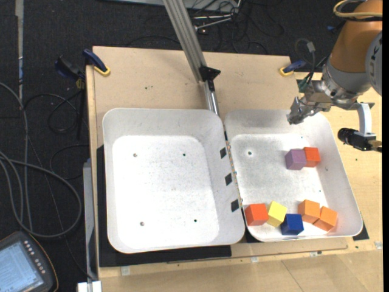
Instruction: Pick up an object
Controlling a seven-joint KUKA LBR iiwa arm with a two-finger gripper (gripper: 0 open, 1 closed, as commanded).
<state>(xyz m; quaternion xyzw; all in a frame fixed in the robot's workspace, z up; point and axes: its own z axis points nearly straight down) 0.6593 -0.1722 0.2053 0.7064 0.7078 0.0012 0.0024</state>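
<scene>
Over the right bin's far rim, a gripper short of its blocks

Above the far edge of the right bin (340,157), the gripper (296,115) hangs at the end of the grey and orange arm (355,47), which reaches in from the right. Nothing shows between its tips, and whether it is spread or closed cannot be told from this slanted view. The nearest candidates, a purple block (296,159) and an orange block (312,156), sit touching side by side near the middle of the bin floor, toward the camera from the gripper and almost straight below it in the picture. The pair's long axis runs left to right. Well beyond them, along the bin's near wall, lies a looser row: an orange cube (256,213), a yellow cube (276,213), a blue cube (292,224) and two more orange cubes (319,215) pressed together. The left bin (121,132) stands beside it. By these positions, the pick has not begun; the purple block looks the shortest trip, though its orange neighbour crowds one side.
</scene>
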